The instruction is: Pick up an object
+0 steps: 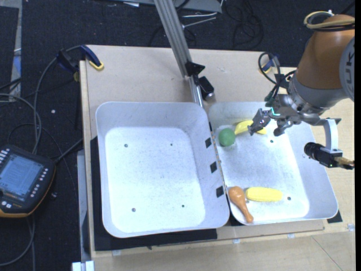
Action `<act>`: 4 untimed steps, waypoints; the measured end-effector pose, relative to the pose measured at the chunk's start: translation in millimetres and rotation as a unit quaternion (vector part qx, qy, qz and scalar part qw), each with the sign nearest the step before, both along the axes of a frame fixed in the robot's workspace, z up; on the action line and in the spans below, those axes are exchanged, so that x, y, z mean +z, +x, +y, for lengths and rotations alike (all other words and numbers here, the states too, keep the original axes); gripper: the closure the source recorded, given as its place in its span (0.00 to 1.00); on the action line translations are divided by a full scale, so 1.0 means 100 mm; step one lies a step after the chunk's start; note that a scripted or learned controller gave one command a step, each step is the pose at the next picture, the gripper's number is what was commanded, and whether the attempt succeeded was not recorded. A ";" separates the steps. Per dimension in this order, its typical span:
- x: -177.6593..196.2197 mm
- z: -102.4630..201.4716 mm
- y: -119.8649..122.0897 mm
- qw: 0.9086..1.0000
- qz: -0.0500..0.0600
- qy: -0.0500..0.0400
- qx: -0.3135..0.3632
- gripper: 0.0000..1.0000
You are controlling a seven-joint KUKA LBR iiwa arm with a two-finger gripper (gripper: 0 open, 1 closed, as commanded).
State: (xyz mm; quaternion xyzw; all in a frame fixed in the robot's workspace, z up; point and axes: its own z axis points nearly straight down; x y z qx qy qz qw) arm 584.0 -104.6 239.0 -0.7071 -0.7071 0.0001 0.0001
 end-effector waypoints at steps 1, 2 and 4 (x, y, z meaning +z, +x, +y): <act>0.00 0.00 0.00 1.000 0.000 0.000 0.000 0.00; -0.56 0.08 -0.07 1.000 0.002 0.000 0.000 0.00; -1.45 0.03 -0.10 1.000 0.001 0.000 0.000 0.00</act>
